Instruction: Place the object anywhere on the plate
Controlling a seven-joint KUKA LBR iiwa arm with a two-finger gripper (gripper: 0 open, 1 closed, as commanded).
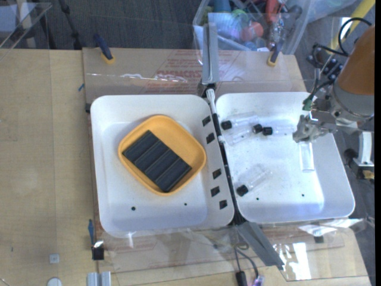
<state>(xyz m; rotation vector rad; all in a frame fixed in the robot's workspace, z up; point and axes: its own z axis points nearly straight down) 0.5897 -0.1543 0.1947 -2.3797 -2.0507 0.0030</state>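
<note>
Closest to the lens in the camera view, a capped clear vial (pixel 253 177) lies in the right bin (pixel 333 210), its axis running 2 to 8 o'clock. Two more capped vials (pixel 247 126) lie toward the bin's 11 o'clock. The pincer (pixel 303 131) hangs over the bin's 2 o'clock side; whether it is released or clenched I cannot tell. Just at its 6 o'clock a clear tube (pixel 307 158) lies on the floor, long axis 12 to 6. I judge this the likeliest thing to pick, though I cannot tell whether it touches the pincer. The yellow plate (pixel 134 139) sits in the left bin (pixel 107 159), at 9 o'clock from the pincer, and already carries a dark ridged block (pixel 158 159).
</note>
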